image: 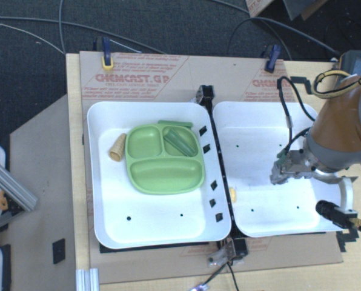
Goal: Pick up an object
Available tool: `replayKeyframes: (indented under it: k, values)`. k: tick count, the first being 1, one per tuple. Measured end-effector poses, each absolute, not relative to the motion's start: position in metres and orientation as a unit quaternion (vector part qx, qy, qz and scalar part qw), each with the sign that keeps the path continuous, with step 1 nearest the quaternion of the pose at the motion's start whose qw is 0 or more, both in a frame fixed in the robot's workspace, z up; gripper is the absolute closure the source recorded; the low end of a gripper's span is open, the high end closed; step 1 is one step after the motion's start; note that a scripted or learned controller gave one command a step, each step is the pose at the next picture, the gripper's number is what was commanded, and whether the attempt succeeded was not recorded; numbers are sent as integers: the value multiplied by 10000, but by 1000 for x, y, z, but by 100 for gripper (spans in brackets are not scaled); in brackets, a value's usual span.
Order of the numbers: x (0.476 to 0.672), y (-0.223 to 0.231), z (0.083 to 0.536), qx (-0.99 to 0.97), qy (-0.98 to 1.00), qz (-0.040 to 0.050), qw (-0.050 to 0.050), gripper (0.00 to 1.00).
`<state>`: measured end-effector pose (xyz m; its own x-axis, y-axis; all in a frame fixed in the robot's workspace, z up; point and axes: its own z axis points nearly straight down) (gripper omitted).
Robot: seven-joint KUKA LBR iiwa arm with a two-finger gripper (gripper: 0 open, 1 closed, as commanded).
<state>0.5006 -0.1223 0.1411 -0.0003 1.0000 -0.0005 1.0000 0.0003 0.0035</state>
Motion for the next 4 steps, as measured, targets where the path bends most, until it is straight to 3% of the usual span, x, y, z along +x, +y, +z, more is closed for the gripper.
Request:
replayKeyframes:
  k: [1, 2, 4]
  values:
    - [507, -124, 204, 7066, 7076, 22, 34, 100]
    - [508, -124, 207, 7067, 7075, 6, 5, 100]
    - [521, -23, 200, 7051, 7091, 8, -7, 100]
